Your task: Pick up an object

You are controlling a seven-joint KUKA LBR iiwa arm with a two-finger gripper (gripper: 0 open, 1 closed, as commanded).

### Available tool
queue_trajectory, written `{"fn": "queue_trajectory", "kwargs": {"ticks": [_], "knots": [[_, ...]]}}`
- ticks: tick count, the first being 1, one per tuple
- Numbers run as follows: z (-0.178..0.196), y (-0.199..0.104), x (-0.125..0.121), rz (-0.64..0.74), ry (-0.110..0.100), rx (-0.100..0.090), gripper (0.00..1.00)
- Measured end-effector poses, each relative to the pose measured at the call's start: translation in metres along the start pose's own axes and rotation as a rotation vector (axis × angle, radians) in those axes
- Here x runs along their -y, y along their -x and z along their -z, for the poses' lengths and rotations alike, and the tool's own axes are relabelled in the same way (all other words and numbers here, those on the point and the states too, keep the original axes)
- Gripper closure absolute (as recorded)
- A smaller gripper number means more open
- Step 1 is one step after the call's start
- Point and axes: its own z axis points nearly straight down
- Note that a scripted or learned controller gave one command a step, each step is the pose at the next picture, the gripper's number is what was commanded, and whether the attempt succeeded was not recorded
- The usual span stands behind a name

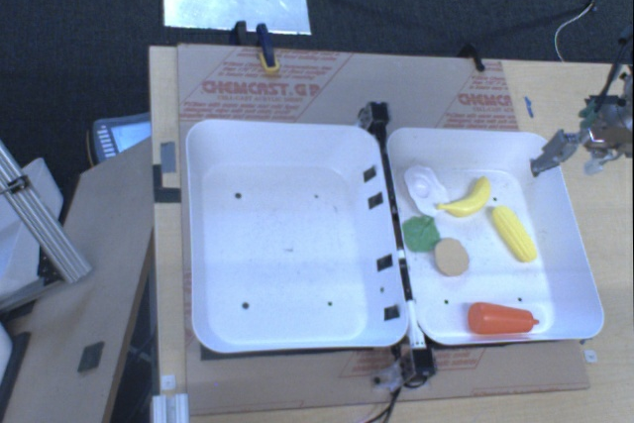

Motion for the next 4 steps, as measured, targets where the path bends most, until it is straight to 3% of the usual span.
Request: {"fn": "queue_trajectory", "kwargs": {"ticks": [1, 2, 3, 4], "knots": [[-0.082, -0.038, -0.043, 0.006, -0.005, -0.003, 0.00], [-0.203, -0.063, -0.023, 0.002, -0.003, -0.001, 0.00], [-0.091, -0.127, -0.017, 0.008, 0.010, -0.003, 0.00], [-0.023, -0.144, 0.035, 0.003, 0.005, -0.002, 0.00]]}}
